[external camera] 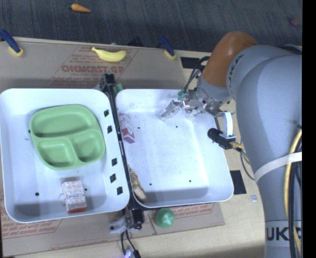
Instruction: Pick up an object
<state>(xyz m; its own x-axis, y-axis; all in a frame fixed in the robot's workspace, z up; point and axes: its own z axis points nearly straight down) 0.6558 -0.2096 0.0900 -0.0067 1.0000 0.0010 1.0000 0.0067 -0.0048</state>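
Small carton [127, 129] with red and white printing, box-shaped and slightly crumpled, lying flat at the left wall of the right bin [169, 160], toward its far corner, touching nothing but the floor and perhaps the wall. Second packet [73, 194], red-brown and white, wrapped and boxy, resting near the front edge of the left bin [13, 144]. Green sectioned tray [67, 135], smooth moulded plastic with three rounded compartments, sitting tilted in the middle of the left bin. Both bins shallow, white, glossy plastic with rounded corners, speckled with dark marks, set side by side on printed cardboard.

Claw [171, 110] of pale metal hanging over the far edge of the right bin, well apart from the small carton, nothing visible between the fingers; whether spread or closed, cannot tell.

Yellow banana [109, 53] on the cardboard beyond the bins, near the far edge of the tabletop. Green ball [164, 217] at the front edge, just outside the right bin.
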